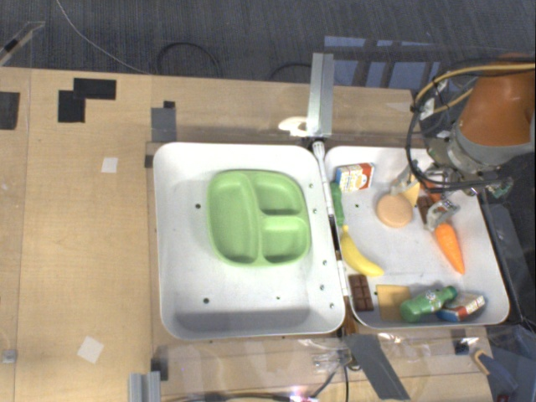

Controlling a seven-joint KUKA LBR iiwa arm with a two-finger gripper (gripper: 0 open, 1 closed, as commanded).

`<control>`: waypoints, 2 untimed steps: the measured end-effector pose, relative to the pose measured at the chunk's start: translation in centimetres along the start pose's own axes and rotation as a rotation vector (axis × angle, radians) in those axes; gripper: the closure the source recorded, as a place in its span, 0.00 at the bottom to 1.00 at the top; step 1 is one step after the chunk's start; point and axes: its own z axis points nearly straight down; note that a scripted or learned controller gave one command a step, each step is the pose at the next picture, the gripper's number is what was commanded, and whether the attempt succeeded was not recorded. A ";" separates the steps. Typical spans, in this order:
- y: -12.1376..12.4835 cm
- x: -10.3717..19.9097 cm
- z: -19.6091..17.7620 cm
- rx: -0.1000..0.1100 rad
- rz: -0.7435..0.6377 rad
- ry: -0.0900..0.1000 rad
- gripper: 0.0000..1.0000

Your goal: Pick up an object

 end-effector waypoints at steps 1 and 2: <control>3.3 5.8 1.2 0.024 0.069 -0.024 0.00; 6.6 3.9 1.1 0.035 -0.143 -0.022 0.00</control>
